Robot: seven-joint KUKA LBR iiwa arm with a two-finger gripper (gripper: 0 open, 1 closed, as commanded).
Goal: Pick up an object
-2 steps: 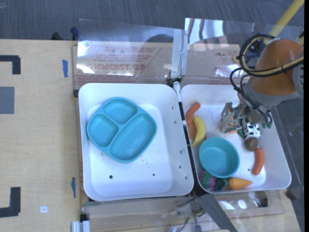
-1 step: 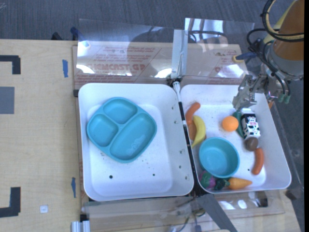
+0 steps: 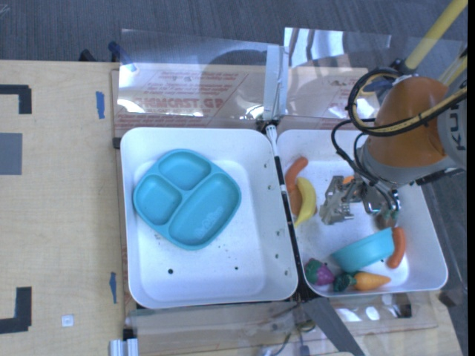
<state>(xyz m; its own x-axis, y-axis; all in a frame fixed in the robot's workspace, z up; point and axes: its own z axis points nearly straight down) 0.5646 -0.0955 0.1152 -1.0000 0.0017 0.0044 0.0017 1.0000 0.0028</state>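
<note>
2 shallow white bins sit side by side on the bench (image 3: 52, 199). The left bin (image 3: 148, 280) carries a blue divided plate (image 3: 187, 198) with 3 compartments, lying flat toward the bin's upper left. The right bin (image 3: 427, 262) carries the loose objects: an orange carrot-like piece (image 3: 295, 168) near its upper left corner, a yellow banana (image 3: 305, 199) just below it along the left wall, a tilted blue bowl (image 3: 363, 250) in the lower middle, a second orange piece (image 3: 398, 246) touching the bowl's right side, and a cluster at the lower edge made of a purple item (image 3: 321, 274), a green item (image 3: 343, 281) and an orange carrot (image 3: 370, 279). The arm (image 3: 404, 121) reaches in from the right, and the hand (image 3: 340, 202) hangs over the middle of the right bin, just right of the banana and above the bowl. Whether its fingers are apart or together cannot be told; nothing is visibly between them.
</note>
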